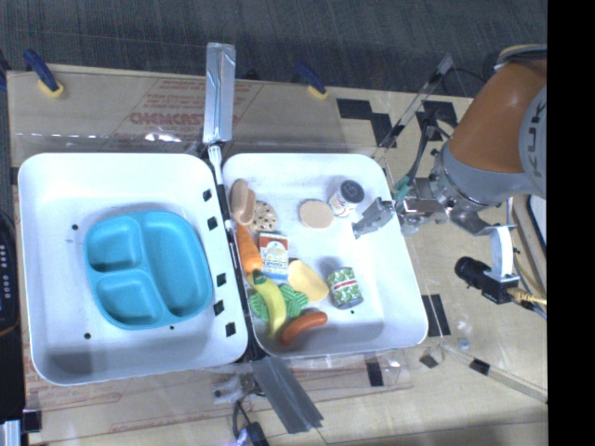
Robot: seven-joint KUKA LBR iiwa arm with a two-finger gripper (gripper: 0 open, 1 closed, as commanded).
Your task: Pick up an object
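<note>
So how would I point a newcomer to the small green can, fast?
Start at the right bin, the one crowded with toy food. Look at its open floor right of the pile along the divider. The can lies there alone, just right of the yellow wedge; it is the one dark green piece with a red-and-white label.

Gripper [374,219] above the right bin's [405,291] far-right edge, toy food clustered beside a blue tray [149,268].
</note>
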